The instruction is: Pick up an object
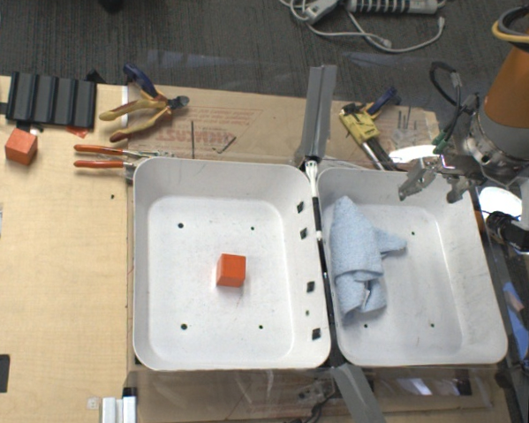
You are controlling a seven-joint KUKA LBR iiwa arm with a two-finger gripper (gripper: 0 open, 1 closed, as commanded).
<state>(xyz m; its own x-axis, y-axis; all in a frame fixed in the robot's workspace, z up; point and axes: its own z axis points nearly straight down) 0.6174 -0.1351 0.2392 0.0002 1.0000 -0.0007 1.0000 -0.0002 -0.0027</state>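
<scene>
An orange-red cube point(231, 270) rests near the middle of the left bin point(157, 245). A crumpled blue-grey cloth point(355, 255) lies in the left half of the right bin point(455, 287), against the divider. My gripper point(434, 184) hangs over the right bin's far right corner, well above and to the right of the cloth. It is open, its two fingers spread with nothing between them.
Behind the bins, pliers point(141, 111) and a second orange-handled tool point(104, 158) lie on the cardboard, with a yellow clamp point(362, 127) to their right. Another orange block point(21, 146) sits far left. Cables point(372, 8) trail on the floor beyond.
</scene>
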